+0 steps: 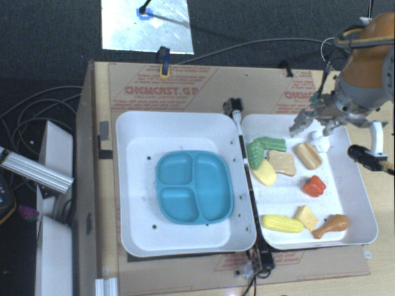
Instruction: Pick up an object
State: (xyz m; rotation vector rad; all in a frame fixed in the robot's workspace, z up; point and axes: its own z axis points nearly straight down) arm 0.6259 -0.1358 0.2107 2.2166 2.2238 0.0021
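My gripper (314,127) hangs over the back of the right bin (358,184), open, with nothing between its fingers. Just below it lie a tan bread roll (308,155) and a small white piece (321,144). Further left in that bin are a green vegetable (264,148), a toast slice (282,163) and a yellow lemon (265,174). A red pepper (314,186) sits mid-bin. Along the front lie a corn cob (282,224), a cheese wedge (306,216) and a brown drumstick (331,226).
The left bin (139,165) holds a blue divided plate (193,187). A ridge (244,165) separates the two bins. Cardboard (203,85) lies under both bins. Cables and metal parts lie off to the left of the bench.
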